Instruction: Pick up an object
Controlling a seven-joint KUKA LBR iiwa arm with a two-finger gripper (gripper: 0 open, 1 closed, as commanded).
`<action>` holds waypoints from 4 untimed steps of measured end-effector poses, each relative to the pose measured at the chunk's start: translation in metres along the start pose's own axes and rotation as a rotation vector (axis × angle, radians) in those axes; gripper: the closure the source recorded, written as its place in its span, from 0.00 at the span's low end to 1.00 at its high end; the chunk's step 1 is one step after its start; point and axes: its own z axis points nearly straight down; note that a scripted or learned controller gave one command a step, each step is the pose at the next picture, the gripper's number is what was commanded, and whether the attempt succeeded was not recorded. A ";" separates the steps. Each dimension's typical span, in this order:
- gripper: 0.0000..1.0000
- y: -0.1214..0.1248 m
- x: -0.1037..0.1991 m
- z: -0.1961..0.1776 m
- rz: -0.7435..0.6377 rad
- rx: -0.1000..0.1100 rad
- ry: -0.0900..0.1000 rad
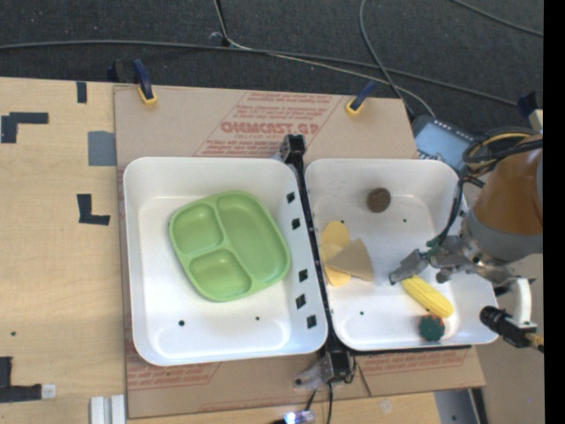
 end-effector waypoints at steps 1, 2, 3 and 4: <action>1.00 0.002 0.000 -0.014 -0.001 -0.006 -0.001; 1.00 -0.004 0.005 -0.073 -0.001 -0.012 -0.003; 1.00 -0.003 0.003 -0.136 -0.001 -0.014 -0.005; 1.00 -0.002 0.003 -0.166 -0.001 -0.010 -0.003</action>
